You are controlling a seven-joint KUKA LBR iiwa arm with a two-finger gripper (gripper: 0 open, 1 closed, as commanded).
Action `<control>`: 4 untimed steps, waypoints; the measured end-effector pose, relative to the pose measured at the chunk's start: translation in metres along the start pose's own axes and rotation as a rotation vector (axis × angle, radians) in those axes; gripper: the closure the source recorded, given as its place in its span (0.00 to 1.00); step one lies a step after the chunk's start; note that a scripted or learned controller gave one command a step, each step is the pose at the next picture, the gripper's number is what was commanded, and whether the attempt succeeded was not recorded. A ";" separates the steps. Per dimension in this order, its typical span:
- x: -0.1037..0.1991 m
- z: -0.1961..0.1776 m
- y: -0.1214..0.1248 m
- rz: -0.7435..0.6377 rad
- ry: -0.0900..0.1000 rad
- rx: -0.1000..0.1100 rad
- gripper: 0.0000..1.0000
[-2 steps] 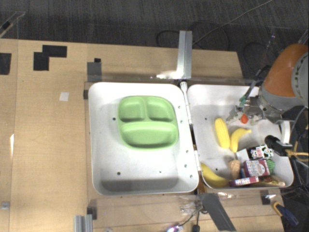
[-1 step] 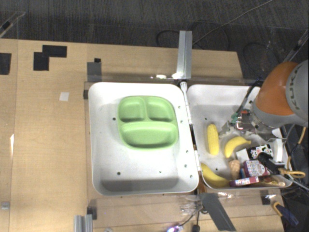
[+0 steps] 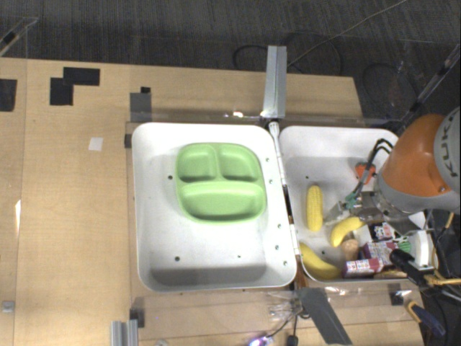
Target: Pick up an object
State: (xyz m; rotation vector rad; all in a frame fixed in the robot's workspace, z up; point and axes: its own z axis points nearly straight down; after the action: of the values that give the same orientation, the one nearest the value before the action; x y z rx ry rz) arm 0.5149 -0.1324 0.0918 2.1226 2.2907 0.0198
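Observation:
The right bin (image 3: 324, 150) holds a yellow corn cob (image 3: 314, 207) standing lengthwise near its left wall. A short banana (image 3: 346, 229) lies to the right of the corn, and a second banana (image 3: 319, 263) rests in the front left corner. A small brown round thing (image 3: 350, 248) sits between them. My gripper (image 3: 355, 206) hangs low over the bin, just above the upper end of the short banana, under the orange-banded wrist (image 3: 421, 157). I cannot see it touching anything.
The left bin (image 3: 155, 258) carries a green divided plate (image 3: 219, 181). A purple and white carton (image 3: 364, 267) and a dark packet (image 3: 382, 249) lie at the right bin's front. A small red item (image 3: 362, 170) sits by the wrist. Cables run at the right.

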 end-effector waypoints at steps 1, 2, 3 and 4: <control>0.038 0.001 0.032 -0.116 0.000 0.002 0.00; 0.041 -0.011 0.035 -0.118 0.006 -0.002 1.00; 0.095 -0.093 0.062 -0.120 0.006 0.015 1.00; 0.095 -0.093 0.061 -0.120 0.006 0.016 0.00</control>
State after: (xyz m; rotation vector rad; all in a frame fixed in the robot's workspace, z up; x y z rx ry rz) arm 0.5668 -0.0327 0.1856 1.9906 2.4254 0.0058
